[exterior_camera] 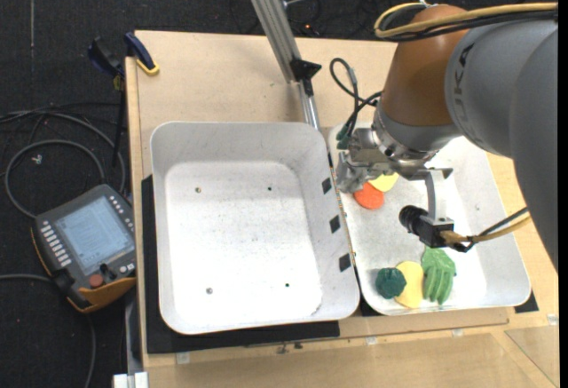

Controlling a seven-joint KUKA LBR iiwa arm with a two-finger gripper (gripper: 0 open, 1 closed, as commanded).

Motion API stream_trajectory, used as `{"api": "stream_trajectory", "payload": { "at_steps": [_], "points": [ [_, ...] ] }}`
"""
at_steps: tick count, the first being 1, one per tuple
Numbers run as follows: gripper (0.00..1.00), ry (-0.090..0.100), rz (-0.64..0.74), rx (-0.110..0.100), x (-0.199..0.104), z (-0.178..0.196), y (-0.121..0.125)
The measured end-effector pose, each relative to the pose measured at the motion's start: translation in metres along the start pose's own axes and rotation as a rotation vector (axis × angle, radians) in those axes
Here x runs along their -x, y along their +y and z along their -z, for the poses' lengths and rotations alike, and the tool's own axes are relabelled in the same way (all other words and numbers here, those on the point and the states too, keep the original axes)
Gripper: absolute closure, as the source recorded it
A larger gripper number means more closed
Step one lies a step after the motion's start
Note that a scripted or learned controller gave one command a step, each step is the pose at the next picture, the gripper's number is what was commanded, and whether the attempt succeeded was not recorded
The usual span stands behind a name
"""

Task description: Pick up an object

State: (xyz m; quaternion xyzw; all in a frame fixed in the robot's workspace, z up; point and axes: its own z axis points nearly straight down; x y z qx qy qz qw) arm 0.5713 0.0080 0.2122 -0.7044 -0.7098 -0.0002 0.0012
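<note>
- Gripper: right of centre frame, low in the right bin; finger state cannot be told.
- Orange object: directly beneath, touching a yellow piece.
- Advice: centre over orange alone, descend straight, then close.

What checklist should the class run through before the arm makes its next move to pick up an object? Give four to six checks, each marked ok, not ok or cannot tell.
1. Objects are in the right bin: ok; orange piece, yellow piece, dark green lump, yellow lump, light green piece.
2. Hand is over a target: ok, it sits by the orange piece.
3. Hand holds an object: cannot tell.
4. Orange piece stands apart from its neighbour: not ok, it touches the yellow piece.
5. Front cluster is free of the arm: ok.
</note>
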Motion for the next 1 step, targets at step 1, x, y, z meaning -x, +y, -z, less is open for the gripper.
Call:
{"api": "stream_trajectory", "payload": {
  "at_steps": [1],
  "points": [
    [1.00, 0.000, 0.001, -0.001, -0.0570, -0.0016, -0.0093]
  ]
}}
